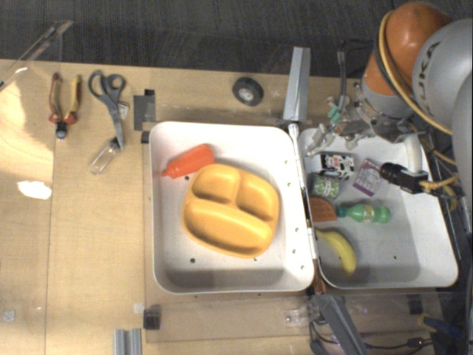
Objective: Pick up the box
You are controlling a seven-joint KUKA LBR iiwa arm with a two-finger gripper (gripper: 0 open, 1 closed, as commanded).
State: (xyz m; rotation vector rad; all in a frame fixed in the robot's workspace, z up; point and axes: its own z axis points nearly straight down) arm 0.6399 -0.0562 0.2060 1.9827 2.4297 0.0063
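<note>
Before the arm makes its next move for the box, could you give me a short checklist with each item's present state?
1. Box in view, in the right bin: ok.
2. Gripper above the box's end of the bin: ok.
3. Box between the fingers: not ok, nothing seen held.
4. Fingers open: cannot tell.
5. Room around the box: not ok, the green can lies close beside it.
6. Purple packet apart from the box: ok.

Small purple box (pixel 366 177), right bin
</note>
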